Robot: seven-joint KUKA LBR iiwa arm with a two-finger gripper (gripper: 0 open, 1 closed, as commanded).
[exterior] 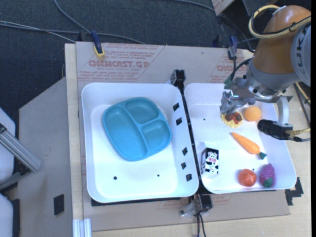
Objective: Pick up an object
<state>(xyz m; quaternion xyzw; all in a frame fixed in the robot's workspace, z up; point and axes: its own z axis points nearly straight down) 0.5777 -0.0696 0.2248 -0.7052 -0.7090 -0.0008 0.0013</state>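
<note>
You see the tool [231, 108] low over a small yellow-and-red toy [232, 118] in the right bin [281, 154]; whether it grips cannot be told. The carrot [246, 143] lies nearby, long axis diagonal, green tip toward the bin's lower right.

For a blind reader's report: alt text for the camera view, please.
The gripper hangs over a small yellow-and-red toy in the right bin, near an orange, carrot, tomato, grapes and milk carton. The left bin holds a blue divided plate.
</note>
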